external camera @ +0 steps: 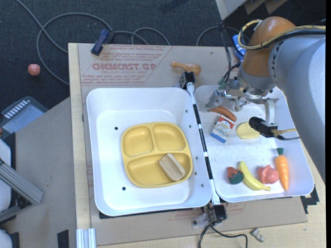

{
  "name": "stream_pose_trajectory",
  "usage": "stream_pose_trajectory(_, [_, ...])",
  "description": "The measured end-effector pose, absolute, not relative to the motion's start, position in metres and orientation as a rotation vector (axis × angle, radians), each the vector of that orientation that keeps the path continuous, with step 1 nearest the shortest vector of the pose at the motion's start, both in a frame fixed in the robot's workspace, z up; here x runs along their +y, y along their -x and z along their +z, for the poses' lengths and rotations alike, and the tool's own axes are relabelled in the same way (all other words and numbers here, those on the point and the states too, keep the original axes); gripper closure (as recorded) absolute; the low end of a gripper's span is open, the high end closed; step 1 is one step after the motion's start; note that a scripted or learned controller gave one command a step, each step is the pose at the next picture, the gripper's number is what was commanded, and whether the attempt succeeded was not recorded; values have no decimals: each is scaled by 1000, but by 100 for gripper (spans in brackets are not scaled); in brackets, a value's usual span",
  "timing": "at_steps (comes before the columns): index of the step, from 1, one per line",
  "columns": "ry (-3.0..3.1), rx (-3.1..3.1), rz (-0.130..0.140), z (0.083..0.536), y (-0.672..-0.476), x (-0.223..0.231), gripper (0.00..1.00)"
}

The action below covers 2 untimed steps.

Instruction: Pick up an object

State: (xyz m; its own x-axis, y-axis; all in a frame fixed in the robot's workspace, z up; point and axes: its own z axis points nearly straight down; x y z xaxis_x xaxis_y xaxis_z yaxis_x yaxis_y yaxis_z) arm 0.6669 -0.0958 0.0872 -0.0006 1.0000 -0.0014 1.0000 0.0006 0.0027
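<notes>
My gripper (228,100) hangs low over the far left part of the right bin (300,187). Just in front of it lies an orange-red sausage (226,113), close to the gripper or touching it. A small blue and white carton (221,130) and a pale yellow disc (247,133) lie a little nearer the camera. Along the bin's near side are a red tomato with a green top (234,175), a banana (253,179), a pink-red fruit (268,174) and a carrot (282,170).
The left bin (103,138) holds a yellow divided tray (135,140) with a tan bread-like piece (171,167) in its front compartment. A raised divider (199,133) runs between the bins. A tan object (186,66) lies on the board behind them.
</notes>
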Motion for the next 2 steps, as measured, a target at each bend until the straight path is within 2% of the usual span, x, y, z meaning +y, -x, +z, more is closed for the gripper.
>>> stream_pose_trajectory(2, [-2220, 2221, -1, 85, -667, -92, 0])
